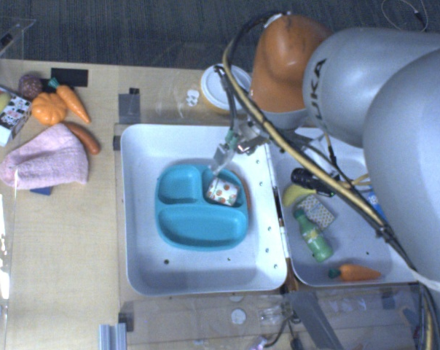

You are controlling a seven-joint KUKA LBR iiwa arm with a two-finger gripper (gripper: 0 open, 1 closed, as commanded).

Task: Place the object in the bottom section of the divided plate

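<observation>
The metal two-finger claw (221, 168) hangs over the blue divided plastic plate (200, 208); its opening cannot be told. Just below it, a small white dotted cube (223, 191) lies in the plate's upper right section, above the bottom one.

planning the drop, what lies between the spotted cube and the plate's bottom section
In the camera view, just the plate's blue divider ridge lies between the spotted cube and the bottom section of the divided plate.

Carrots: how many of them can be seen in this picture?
3. One carrot lies on the bench beside the small pumpkin; a darker one lies by the pink cloth; a third lies in the right bin. The arm may hide more.
</observation>
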